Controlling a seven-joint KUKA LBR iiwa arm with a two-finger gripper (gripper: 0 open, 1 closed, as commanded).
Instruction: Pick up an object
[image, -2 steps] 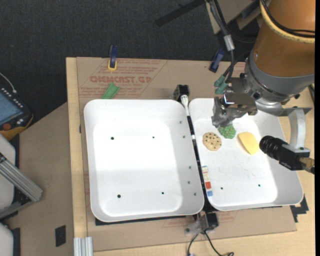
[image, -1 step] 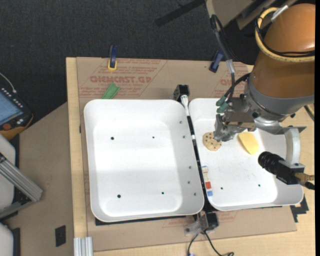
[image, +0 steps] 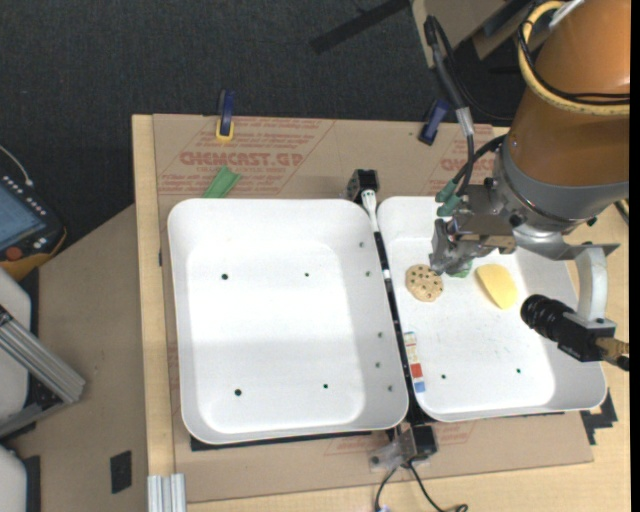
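Overhead, the arm (image: 575, 120) is seen bent down from the right over the right bin (image: 500, 395).

Its orange band is turned towards the camera, and the gripper (image: 452, 262) is lowered close to the bin floor, just right of and above a round speckled cookie (image: 424, 283); whether the fingers are parted or closed cannot be told, and nothing is seen held between them. A pale yellow wedge (image: 497, 285) is laid just right of the cookie, beyond the gripper. A left bin (image: 200, 330) is set beside the right one, left of the cookie, on brown cardboard (image: 290, 150) clamped at its far edge. Dark carpet (image: 100, 60) is seen beyond the bench.
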